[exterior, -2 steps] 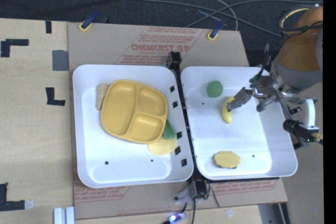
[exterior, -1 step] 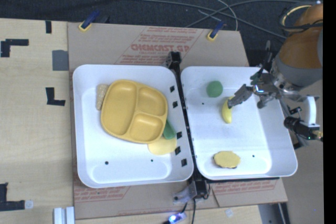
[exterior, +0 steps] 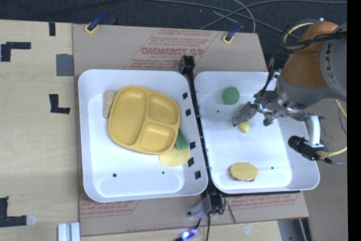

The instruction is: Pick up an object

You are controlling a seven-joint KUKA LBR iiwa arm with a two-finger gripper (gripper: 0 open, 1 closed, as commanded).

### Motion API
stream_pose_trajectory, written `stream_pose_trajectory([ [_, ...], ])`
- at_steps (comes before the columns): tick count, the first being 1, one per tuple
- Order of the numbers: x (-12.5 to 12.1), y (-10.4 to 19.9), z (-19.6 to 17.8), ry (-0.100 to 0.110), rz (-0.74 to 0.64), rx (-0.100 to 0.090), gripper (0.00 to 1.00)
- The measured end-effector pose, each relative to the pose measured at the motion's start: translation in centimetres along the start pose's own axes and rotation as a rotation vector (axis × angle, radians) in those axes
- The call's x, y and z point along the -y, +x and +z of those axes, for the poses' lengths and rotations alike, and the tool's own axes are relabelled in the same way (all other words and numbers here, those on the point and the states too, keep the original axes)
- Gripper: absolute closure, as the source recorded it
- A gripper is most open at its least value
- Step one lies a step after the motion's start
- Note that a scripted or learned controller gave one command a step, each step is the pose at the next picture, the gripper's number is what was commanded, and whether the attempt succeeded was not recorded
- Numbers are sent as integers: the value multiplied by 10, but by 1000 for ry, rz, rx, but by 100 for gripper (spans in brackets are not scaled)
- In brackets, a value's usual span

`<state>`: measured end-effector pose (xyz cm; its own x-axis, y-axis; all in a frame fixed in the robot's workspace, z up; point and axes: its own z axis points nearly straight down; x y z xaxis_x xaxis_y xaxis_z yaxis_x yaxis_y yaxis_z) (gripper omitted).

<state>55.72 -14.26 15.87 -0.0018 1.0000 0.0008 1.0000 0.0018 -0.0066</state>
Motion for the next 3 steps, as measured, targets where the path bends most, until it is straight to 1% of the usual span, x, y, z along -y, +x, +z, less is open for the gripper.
stream_pose_trajectory([
  [1, 0, 0, 65, 0, 1, 0, 0],
  [2, 0, 0, 73, -6, 1, 2, 0],
  [3, -1, 0, 63, -9, 0, 4, 100],
])
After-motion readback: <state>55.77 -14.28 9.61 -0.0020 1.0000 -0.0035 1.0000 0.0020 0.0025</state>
